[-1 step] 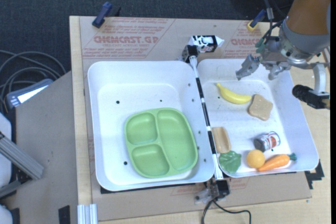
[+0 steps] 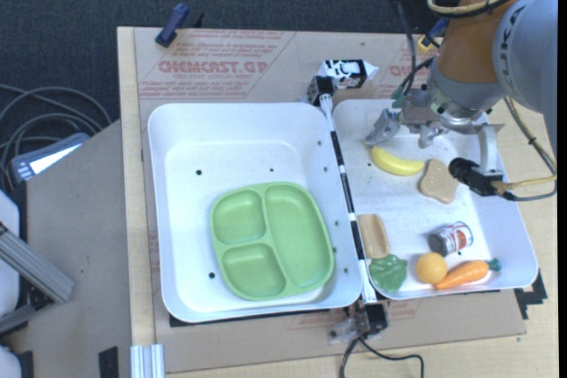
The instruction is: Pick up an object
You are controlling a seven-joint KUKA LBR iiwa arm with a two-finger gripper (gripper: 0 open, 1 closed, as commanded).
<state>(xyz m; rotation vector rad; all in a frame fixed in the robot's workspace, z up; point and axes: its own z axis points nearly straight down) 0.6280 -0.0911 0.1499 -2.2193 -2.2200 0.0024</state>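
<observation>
The right-hand shallow white plastic bin (image 2: pixel 523 235) holds the pickable items. The grey two-finger tool (image 2: pixel 406 127) hovers spread apart and empty just above the curved yellow toy banana (image 2: pixel 396 161); descend straight, straddle the banana's middle, then close firmly.

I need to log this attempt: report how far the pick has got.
Done: the gripper is over the far end of the right bin, just above the banana. In hand: nothing shows between its fingers. Left: the grasp and lift; the banana, bread slice, can and carrot all lie on the bin floor.
</observation>
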